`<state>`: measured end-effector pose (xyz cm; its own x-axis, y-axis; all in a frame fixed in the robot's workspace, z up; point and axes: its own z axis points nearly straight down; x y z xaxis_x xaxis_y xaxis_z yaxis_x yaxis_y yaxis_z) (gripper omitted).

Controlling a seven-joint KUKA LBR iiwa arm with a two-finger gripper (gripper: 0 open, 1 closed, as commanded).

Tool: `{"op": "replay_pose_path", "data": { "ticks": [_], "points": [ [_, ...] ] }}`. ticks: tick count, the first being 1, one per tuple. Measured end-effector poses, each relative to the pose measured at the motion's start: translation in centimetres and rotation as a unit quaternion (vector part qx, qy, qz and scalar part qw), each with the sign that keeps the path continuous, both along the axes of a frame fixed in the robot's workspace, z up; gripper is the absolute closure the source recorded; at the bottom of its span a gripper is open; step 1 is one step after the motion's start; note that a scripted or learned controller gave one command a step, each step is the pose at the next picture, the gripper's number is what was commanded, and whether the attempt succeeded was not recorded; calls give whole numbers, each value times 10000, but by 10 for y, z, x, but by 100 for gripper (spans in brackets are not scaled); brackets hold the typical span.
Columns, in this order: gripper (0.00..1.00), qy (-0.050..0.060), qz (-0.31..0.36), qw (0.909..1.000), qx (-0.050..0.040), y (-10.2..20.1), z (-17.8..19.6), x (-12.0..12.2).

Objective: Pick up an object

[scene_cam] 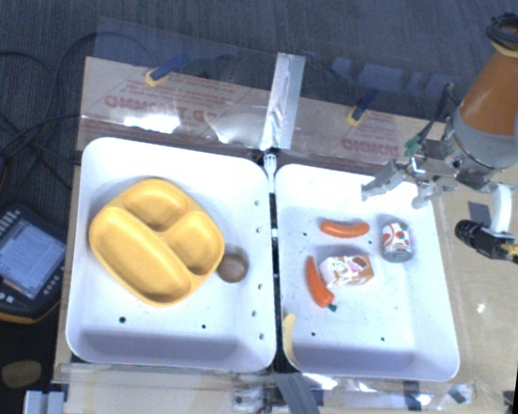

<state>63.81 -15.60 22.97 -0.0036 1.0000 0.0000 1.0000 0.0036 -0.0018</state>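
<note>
We see the gripper (402,181) spread wide above the far edge of the right bin (430,342), so we should lower it over the small can (397,240) just below and close on its sides.

Overhead slanted view of the counter (482,307) carrying two shallow white bins side by side. The left bin (102,323) holds a yellow three-compartment dish (155,240), with a small brown round object (232,267) just beside its right edge. The right bin (402,343) holds an orange sausage-shaped piece (344,228), a small can (396,240) lying on its side, a crumpled white-and-red packet (347,270), and a carrot (318,282) touching the packet's left side. The pincer (400,185) hangs above the far rim of the right bin, fingers spread, gripping nothing. Two handheld controllers (6,258) lie left of the counter.
</note>
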Motion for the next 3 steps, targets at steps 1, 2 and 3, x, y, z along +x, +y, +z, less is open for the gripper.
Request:
{"op": "replay_pose_path", "data": {
  "ticks": [1,2,3],
  "points": [
    [0,-2,-2,10000,-4,-39,-119,-50],
    [0,-59,-3,10000,-16,44,-140,-60],
    [100,-92,-1,10000,-8,44,-128,-57]
  ]
}}
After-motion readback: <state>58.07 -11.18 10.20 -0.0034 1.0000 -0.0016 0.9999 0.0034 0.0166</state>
